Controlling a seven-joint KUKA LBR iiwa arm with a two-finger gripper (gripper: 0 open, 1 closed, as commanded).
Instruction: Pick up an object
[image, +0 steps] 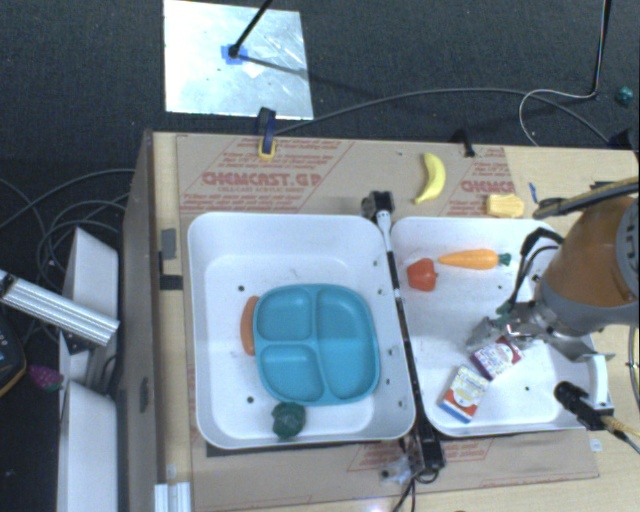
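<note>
- Nothing had been lifted yet, by the look of it: the hand (508, 330) sat low over a small purple-and-white packet (495, 357) in the right bin (440, 236), and whether it gripped the packet or how wide it stood I could not tell
- Judged from that, the approach was done, while the closing, the lift and the carry clear of the bin were left
- Just below the purple packet lay a red-and-white carton (463, 392), close enough to be nudged by a wide or slanted grasp
- Well above the purple packet, near the far wall, sat a carrot (468, 259) and a red pepper (421, 274), apart from the hand
- Open white floor lay left of the purple packet as far as the divider (395, 300) between the bins, giving room to shift that way
- Beyond the divider from the purple packet, the left bin (215, 300) held a blue sectioned plate (317, 343), an orange sausage-like piece (247, 324) at its edge and a dark green lump (288, 419)
- Straight up looked the safest way out, since the near wall and the carton crowded the low side
</note>
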